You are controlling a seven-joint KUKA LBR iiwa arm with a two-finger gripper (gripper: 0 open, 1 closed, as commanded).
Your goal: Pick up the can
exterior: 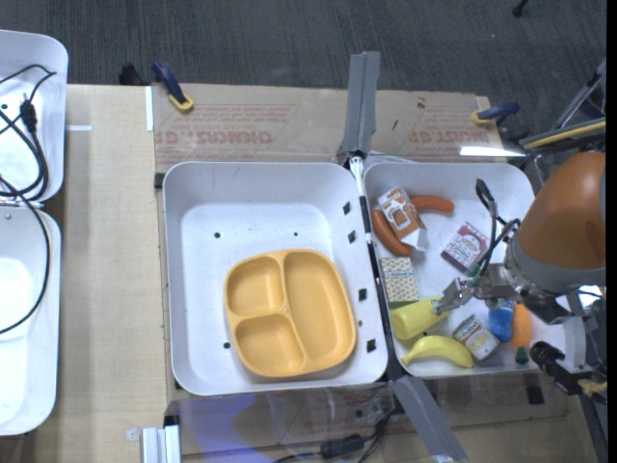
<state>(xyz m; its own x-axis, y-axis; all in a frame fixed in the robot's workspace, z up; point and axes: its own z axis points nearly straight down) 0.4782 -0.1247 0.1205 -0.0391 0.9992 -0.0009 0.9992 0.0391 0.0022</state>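
Tool (451, 300) low over the right bin (511, 177), hanging off the grey wrist under the orange band (574, 215), its tip pointing toward the view's left. Wide or narrow? I cannot tell from this angle, the metal end is too small and cluttered. Nothing visibly gripped.

And the can (474, 337), there it is: a small pale one with a reddish label, in the near part of that same bin. It sits just beside the banana (439, 352) on 1 side, with a blue piece (501, 321) and an orange piece (522, 324) close on the other. A yellow fruit (415, 318) crowds in from the left.

Here's what matters: the can lies just off the tool tip, toward the near edge and a touch to the view's right, close but apart. It looks tipped over, long axis slanting across the bin, though that's hard to call for certain.

So my read: approach stage, grasp not yet made. The next move likely needs a short shift toward the near wall and a closing line across that slant. Tight neighbours, so a nudge of the banana is the risk
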